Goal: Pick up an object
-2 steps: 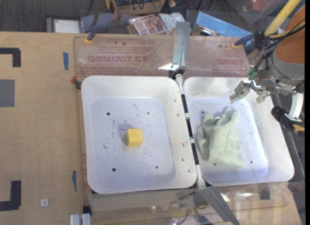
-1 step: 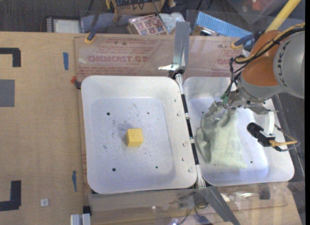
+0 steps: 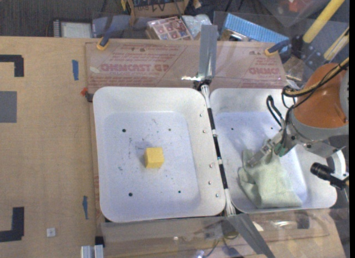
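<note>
Down at the front edge, closest to you, sit two white bins side by side on the brown surface (image 3: 44,140). Start on the left. Your left bin (image 3: 111,107) has a little yellow block (image 3: 155,157) lying near its middle, all by itself, with small dark specks on the floor around it. Next comes the rim where the two bins meet, with a grey strip (image 3: 208,51) standing up behind it. Now look at your right bin (image 3: 233,112). A pale green cloth (image 3: 272,183) lies bunched up in its front part, close to the front wall. Your end effector (image 3: 263,154) is down at the back left edge of that cloth, touching it. You cannot tell how far its fingers are spread or if they have hold of the cloth. Behind it the grey arm with the orange band (image 3: 321,104) reaches in from the right.
</note>
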`<state>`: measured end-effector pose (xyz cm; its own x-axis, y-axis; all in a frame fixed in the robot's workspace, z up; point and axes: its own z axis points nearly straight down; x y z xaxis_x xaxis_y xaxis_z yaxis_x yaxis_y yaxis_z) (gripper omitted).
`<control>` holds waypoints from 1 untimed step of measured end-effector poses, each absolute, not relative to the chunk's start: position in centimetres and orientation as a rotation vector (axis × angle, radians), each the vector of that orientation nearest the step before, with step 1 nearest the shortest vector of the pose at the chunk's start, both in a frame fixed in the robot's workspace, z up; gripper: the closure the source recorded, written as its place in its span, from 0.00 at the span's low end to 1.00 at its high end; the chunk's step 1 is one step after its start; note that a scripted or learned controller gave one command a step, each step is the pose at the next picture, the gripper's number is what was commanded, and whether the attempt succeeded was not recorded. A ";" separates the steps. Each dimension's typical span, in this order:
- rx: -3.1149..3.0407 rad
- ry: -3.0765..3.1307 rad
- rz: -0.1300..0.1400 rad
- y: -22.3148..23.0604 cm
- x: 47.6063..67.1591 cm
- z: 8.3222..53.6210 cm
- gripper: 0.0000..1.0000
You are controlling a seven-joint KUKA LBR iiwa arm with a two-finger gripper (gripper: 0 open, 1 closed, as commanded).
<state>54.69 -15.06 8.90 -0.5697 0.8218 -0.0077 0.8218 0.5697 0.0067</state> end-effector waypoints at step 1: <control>1.452 2.767 0.007 -15.1 54.9 10.0 1.00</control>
<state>54.85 -15.09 10.04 -0.5680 0.8229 -0.0123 0.8229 0.5681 0.0117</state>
